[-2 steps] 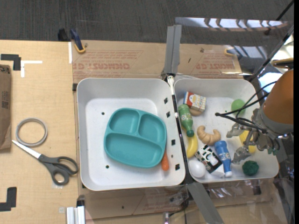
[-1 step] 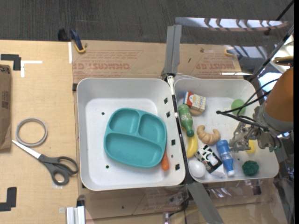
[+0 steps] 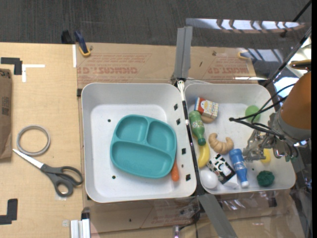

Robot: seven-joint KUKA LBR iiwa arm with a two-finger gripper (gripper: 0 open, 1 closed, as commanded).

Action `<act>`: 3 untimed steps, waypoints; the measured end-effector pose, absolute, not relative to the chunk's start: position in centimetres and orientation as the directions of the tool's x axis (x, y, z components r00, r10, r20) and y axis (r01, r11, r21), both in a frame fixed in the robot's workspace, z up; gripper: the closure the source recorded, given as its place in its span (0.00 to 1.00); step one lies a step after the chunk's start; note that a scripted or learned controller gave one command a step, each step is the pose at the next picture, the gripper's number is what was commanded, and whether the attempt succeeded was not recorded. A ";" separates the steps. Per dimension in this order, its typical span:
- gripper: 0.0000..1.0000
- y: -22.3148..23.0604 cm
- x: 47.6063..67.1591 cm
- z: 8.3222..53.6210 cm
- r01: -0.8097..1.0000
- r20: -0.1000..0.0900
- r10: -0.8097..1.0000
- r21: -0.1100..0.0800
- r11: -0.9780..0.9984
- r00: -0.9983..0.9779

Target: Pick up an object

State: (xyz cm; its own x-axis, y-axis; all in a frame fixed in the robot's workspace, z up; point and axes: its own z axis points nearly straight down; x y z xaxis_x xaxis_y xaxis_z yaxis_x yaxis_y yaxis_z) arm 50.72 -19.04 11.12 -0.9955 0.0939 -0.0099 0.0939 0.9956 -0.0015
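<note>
Blue plastic bottle (image 3: 238,166) lies slanted just beside the hand (image 3: 255,150).

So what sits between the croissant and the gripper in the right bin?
In the camera view, the blue bottle lies between the croissant and the gripper.

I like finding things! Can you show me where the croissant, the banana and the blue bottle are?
croissant (image 3: 221,143): camera view, on its curved middle.
banana (image 3: 203,155): camera view, on its yellow body.
blue bottle (image 3: 238,164): camera view, on its middle.

A tray (image 3: 143,145) lies in the left bin (image 3: 94,133); scissors (image 3: 55,173) lie left of it on the bench (image 3: 44,108).
</note>
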 end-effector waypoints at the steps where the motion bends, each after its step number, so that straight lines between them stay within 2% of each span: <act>1: 0.00 -11.8 54.0 9.2 0.089 -0.003 0.089 0.001 0.996 -0.996; 2: 0.00 -14.3 58.1 9.3 0.175 -0.005 0.175 0.000 0.985 -0.985; 3: 0.00 -14.0 52.1 9.2 0.183 -0.002 0.183 0.000 0.983 -0.983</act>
